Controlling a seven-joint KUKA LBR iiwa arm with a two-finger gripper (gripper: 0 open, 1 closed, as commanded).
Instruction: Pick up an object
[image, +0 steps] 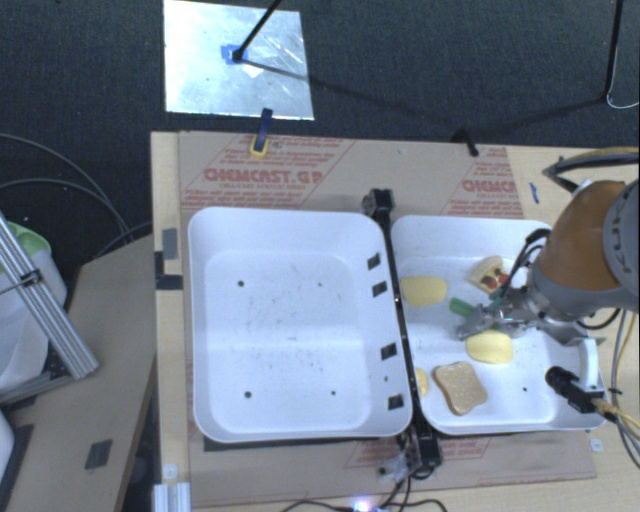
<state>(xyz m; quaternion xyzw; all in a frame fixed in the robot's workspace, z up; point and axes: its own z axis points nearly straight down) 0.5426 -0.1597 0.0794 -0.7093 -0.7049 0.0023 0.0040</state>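
Observation:
The right bin (530, 412) holds several toy foods. A yellow oval piece (423, 291) lies near the bin's left wall, and a second yellow piece (490, 348) lies in the middle. A slice of toast (460, 387) sits at the front, with a small yellow bit (421, 380) beside the divider. Toward the back are a green item (461, 304) and a tan and red item (488, 272). My gripper (468, 326) is low in this bin, just above the second yellow piece and just below the green item. The arm hides part of the bin's right side.
The left bin (290, 330) lies next to the right one, and a black divider with clips (390, 320) runs between them. Both bins rest on a cardboard sheet (300, 170). A metal frame (40, 310) stands off the bench at the left.

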